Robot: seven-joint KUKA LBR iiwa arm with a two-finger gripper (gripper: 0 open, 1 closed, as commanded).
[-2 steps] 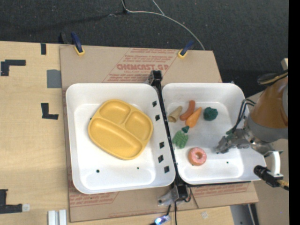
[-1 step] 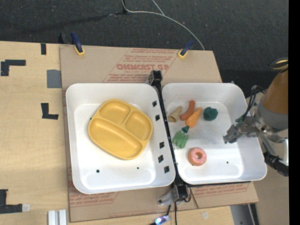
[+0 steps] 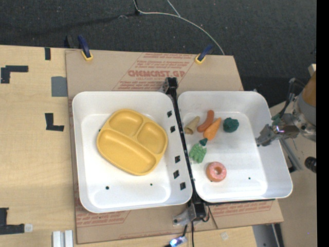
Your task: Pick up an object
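Observation:
The right bin (image 3: 257, 163) holds several small items: a pink frosted donut (image 3: 216, 172), a green leafy piece (image 3: 198, 152), an orange carrot (image 3: 212, 129), a reddish sausage (image 3: 206, 120), a tan piece (image 3: 191, 125) and a dark green broccoli-like piece (image 3: 231, 124). My gripper (image 3: 268, 134) hangs at the right bin's right rim, to the right of the broccoli piece, with nothing visibly between its fingers. The arm's orange band shows at the far right.
The left bin (image 3: 87, 189) holds a yellow divided plate (image 3: 132, 141). A black divider (image 3: 177, 138) runs between the bins. Both bins rest on a brown cardboard sheet (image 3: 149, 71) held by clamps at the back.

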